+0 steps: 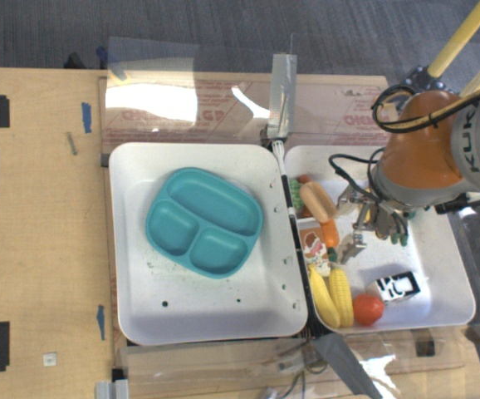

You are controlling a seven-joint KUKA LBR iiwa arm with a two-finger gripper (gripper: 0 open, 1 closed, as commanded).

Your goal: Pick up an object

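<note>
1. Landmark: the divider [288, 214] where the two bins meet. Everything below is placed off it.
2. Left of the divider: left bin [132, 248], holding one teal sectioned plate [204, 220], lying flat and a bit rotated. Not a likely pick from where the arm sits.
3. Just right of the divider, pressed along the wall of the right bin [452, 256]: the clutter. From the far end to the near end: hot dog [316, 200], an orange piece [330, 233], a small red-and-white item [314, 244], then banana [324, 296] and corn cob [340, 294] side by side, with a tomato [367, 309] touching the corn.
4. Key relation: gripper [363, 233] hangs right of that row, nearest the orange piece and the hot dog. Both lie on its divider side. The hot dog's long axis runs diagonally, roughly along the divider.
5. Jaws: wrist and cables block the view; can't tell if apart or together. Nothing visibly between them.
6. Further right of the divider: black-and-white block [399, 286], alone on bare bin floor, toward the camera from the gripper.
7. Judgement: the block is the cleaner target, with free room all round. The row is tight; bin wall on one side, neighbours touching.
8. Surface: tan board [32, 248], well left of the divider.
</note>
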